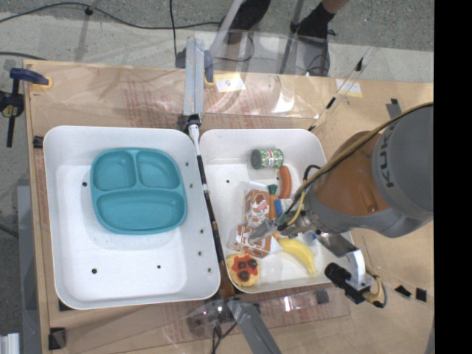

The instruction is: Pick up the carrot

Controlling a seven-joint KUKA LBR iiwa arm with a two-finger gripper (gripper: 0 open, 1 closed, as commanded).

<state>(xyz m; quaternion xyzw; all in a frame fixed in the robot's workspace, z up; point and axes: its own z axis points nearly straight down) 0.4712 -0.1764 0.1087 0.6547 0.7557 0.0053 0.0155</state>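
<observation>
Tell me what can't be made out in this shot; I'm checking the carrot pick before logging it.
- Gripper: the arm's wrist covers it in the camera view, so finger state and any hold are unreadable.
- Carrot: its lower end runs under the arm.
- Banana: its upper end is hidden by the wrist.
- Snack packet: print too small to read.
- Small can: label blurred.

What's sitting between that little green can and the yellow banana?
In the camera view, the carrot lies between the can and the banana, with the robot's hand nearby.
</observation>
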